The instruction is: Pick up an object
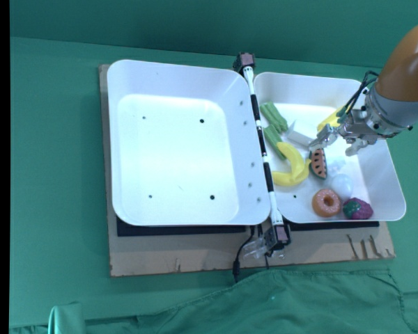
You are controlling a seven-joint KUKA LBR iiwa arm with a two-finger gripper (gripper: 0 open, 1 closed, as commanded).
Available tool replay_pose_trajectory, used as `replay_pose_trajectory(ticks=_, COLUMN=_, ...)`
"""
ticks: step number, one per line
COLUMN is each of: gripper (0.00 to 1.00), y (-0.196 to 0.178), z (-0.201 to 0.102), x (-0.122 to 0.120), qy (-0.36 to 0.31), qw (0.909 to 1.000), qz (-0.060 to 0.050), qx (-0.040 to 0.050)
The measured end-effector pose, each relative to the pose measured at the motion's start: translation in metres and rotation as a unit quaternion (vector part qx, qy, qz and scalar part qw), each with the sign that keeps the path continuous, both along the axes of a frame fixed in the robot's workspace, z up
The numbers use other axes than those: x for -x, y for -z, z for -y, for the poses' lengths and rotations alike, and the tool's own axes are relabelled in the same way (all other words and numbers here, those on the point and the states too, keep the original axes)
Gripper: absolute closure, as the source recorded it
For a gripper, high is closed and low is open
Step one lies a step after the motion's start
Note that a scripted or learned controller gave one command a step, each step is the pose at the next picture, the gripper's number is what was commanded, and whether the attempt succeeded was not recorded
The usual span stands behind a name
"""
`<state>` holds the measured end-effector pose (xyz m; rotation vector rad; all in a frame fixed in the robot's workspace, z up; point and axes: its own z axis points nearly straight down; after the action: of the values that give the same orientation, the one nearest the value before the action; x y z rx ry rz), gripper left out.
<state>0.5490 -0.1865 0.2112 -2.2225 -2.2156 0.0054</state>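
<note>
Camera view has the gripper (325, 142) spread wide, holding nothing, just above the watermelon slice (318, 163) in the right bin (383, 179), where the banana (291, 165) touching it could spoil a grasp or get dragged along

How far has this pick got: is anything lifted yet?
Done: the arm has reached over the right bin, with the tool low above the watermelon slice. In hand: nothing visibly sits between its fingers. The banana, donut and strawberry lie in the bin too. Left: closing on an item and lifting it.
</note>
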Motion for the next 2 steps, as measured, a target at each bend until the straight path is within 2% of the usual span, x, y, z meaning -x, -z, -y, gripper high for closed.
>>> replay_pose_trajectory(ticks=1, gripper=0.00, y=0.027, z=0.003, x=0.073, qy=0.002, qw=0.9999, qz=0.011, qx=0.0035)
replay_pose_trajectory(ticks=2, gripper=0.00, y=0.027, z=0.002, x=0.025, qy=0.000, qw=1.0000, qz=0.009, qx=0.0037)
